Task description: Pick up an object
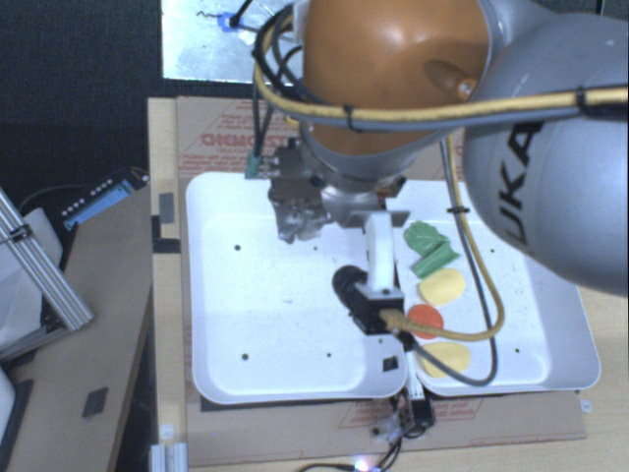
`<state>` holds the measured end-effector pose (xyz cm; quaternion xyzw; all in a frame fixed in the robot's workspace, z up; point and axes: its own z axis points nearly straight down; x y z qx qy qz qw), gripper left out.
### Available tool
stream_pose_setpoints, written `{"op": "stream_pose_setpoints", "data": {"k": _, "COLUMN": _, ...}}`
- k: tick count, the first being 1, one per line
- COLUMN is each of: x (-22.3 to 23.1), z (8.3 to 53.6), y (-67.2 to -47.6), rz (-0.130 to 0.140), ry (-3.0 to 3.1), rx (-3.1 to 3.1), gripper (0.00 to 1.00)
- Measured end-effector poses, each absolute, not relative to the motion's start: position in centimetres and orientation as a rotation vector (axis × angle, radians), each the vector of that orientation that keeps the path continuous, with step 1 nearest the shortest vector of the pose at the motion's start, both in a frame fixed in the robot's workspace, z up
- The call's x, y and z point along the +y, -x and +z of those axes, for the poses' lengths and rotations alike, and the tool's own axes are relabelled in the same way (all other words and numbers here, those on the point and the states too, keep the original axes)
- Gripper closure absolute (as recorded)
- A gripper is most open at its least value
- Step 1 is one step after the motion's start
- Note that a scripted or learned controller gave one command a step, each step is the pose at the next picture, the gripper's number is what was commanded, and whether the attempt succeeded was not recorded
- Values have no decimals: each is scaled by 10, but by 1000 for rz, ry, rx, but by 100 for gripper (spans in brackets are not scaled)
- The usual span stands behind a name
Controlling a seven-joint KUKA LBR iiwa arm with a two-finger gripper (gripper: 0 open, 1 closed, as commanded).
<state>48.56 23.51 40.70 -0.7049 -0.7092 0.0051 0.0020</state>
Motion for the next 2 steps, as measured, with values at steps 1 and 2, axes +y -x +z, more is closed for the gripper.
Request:
{"op": "stream_pose_setpoints", "data": {"k": 1, "x": 235, "z": 426, "y": -487, "rz": -7, "ry": 2213, "rx": -2230, "gripper": 100}}
{"op": "stream_pose_setpoints", "data": {"k": 2, "x": 224, "z": 542, "y": -487, "rz": -24, "ry": 2219, "rx": -2230, "gripper": 100}}
